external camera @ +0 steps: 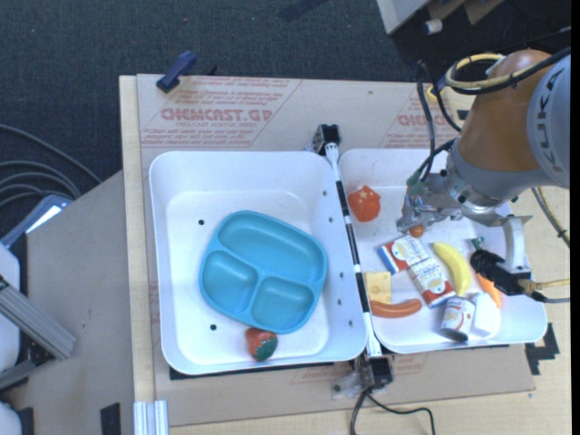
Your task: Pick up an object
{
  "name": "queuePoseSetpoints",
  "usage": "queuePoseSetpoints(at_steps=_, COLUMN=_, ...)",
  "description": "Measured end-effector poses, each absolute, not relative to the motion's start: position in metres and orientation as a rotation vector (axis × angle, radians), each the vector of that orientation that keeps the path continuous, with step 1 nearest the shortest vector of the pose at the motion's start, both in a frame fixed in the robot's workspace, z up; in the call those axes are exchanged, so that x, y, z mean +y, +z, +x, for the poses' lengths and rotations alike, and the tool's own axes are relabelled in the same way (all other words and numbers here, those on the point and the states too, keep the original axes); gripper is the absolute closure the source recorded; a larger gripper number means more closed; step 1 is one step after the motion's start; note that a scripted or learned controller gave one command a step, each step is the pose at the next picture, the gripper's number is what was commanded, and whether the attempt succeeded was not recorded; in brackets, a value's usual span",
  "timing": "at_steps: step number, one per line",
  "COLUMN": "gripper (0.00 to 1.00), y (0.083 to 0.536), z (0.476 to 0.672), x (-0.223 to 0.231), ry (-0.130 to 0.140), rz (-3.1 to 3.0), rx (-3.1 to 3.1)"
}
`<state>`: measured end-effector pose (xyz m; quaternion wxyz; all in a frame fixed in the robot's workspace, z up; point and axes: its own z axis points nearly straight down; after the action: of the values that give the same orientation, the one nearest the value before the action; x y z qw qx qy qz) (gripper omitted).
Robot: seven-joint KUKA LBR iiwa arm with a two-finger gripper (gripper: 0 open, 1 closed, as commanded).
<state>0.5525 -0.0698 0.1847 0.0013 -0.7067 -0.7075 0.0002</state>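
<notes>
My gripper point(415, 214) hangs low over the right bin point(390, 166), near its middle. A small orange item point(417, 231) lies just below it, partly hidden. Left of the gripper sits a red tomato-like toy point(363, 203). In front of it lie a red and white carton point(418, 263), a yellow banana point(453, 265), a sausage point(396, 308), a yellow cheese slice point(378, 288) and a small can point(456, 316). Nothing is visibly held.
The left bin point(172, 198) holds a blue divided plate point(263, 270) and a strawberry point(261, 343) at its front. An orange piece point(490, 288) and a white item point(487, 317) lie at the right bin's front right. The arm point(507, 134) covers the bin's far right.
</notes>
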Motion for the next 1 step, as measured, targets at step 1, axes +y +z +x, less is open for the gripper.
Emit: queuePoseSetpoints(at_steps=1, gripper=1.00, y=0.2079, z=0.5368, x=0.0060, ry=0.001, rz=-2.219, rx=-2.221)
